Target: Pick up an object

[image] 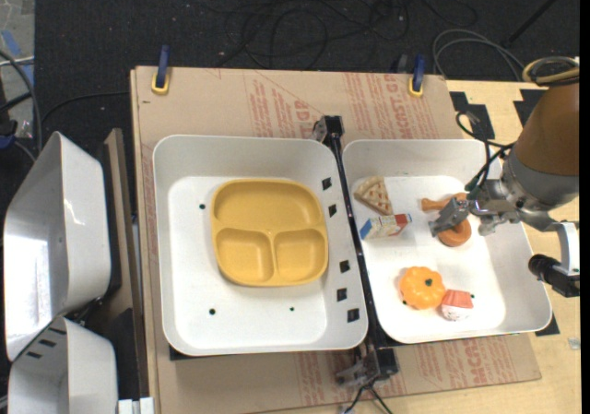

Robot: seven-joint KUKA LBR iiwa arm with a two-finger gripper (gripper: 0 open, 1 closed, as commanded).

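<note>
We see end effector low in right white shallow bin, over small orange-brown round toy; can't tell finger spread or whether toy sits between fingers. Step, we judge: closing on that toy. We advise: centre over it, descend straight, avoid orange stick piece just beside.

Count:
- bins 2
- yellow divided plastic tray 1, left bin
- right bin toys 6, including orange pumpkin

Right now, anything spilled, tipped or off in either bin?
Nothing stands out. The yellow three-compartment plastic tray lies flat in the left white bin. In the right white bin, the small toy foods lie loose and apart: tan waffle wedge, orange pumpkin, red-and-white piece. The end effector sits above a small orange object.
</note>
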